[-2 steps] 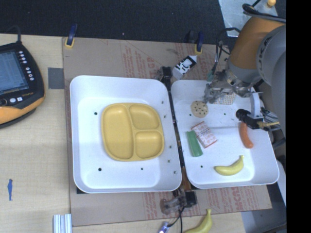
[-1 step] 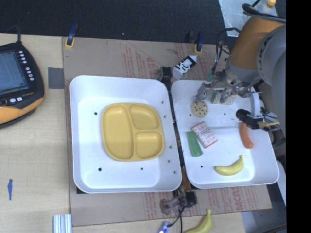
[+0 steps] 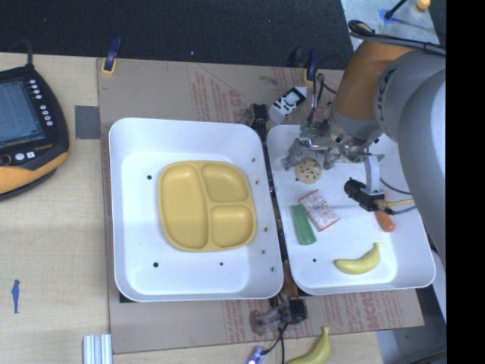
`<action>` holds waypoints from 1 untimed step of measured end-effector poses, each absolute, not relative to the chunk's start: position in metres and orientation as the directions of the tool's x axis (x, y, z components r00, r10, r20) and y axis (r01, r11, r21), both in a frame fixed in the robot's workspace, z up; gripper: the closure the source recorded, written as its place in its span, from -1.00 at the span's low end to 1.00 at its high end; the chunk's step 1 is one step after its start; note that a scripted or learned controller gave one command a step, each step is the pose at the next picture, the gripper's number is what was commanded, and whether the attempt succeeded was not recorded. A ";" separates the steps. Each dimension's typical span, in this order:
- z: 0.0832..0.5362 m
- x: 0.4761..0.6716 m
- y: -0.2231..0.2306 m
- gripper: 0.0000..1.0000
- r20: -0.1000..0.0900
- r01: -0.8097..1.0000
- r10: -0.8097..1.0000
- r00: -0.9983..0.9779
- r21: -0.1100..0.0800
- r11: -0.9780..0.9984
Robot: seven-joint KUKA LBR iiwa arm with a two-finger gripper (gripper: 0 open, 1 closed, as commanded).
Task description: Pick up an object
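Reaching in from the right, the grey arm (image 3: 409, 105) sets its gripper (image 3: 311, 156) low over the far end of the right bin (image 3: 409, 275); whether it is wide or narrow cannot be told. A cookie (image 3: 307, 173) lies just below the gripper, no visible grasp. Nearer the camera from the gripper lie a pink packet (image 3: 319, 209), a green bar (image 3: 303, 224), and, farther on, a banana (image 3: 358, 261). Left of the gripper, the left bin (image 3: 129, 226) bears a yellow divided plate (image 3: 205, 205).
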State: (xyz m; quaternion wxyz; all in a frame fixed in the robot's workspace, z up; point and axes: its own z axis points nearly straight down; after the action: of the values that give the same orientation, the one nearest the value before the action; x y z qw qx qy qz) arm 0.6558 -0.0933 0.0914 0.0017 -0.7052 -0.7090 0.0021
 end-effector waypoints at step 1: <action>0.092 0.656 -0.123 -1.00 -0.001 1.000 1.000 -0.002 -0.002 0.002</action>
State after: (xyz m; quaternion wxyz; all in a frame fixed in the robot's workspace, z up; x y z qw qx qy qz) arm 0.6563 -0.1230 0.0922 0.0004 -0.7063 -0.7079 0.0007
